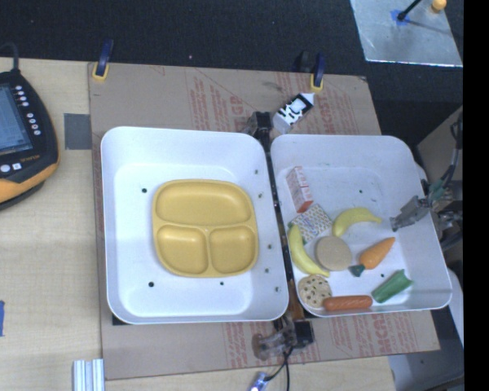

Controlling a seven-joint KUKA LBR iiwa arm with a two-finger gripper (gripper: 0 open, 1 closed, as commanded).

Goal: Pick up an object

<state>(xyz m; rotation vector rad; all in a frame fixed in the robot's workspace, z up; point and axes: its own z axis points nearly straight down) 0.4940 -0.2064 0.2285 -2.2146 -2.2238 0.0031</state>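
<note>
Honestly, my claw (pixel 409 213) hung at the right bin's (pixel 407 157) right rim; I couldn't tell its state. Nearest lay the carrot (pixel 376 253), with the small banana (pixel 355 218) leftward.

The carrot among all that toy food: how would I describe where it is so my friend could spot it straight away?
Look at the right-hand white bin, the one crowded with toy food. Near its right side lies the carrot, between a small yellow banana above and a green vegetable below. It is the one bright orange, tapered piece, with a dark green stub at its lower-left end.
</note>
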